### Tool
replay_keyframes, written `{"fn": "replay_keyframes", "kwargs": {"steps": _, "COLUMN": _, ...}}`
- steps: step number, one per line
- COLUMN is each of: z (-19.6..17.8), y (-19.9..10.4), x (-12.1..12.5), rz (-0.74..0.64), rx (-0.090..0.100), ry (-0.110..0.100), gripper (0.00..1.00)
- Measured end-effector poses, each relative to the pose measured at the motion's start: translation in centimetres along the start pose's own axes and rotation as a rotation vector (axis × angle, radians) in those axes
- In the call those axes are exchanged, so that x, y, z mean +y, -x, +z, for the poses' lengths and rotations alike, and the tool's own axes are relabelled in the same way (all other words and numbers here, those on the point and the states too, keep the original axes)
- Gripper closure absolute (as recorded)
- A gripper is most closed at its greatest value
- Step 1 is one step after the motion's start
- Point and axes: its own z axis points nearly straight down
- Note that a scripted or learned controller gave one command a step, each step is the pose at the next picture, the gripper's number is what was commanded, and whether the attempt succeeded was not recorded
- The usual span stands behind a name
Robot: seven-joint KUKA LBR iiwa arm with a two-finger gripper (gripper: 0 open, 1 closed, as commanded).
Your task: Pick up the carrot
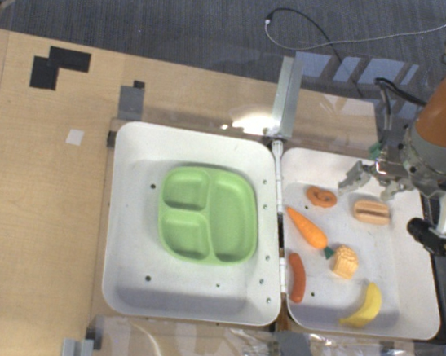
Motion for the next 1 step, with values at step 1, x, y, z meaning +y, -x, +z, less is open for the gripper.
{"fn": "replay_keyframes", "kwargs": {"steps": 1, "z": 10.29, "y": -3.76, "x": -5.3, "rz": -0.185, "rx": 0.0, "ry": 0.012, "gripper": 0.0}}
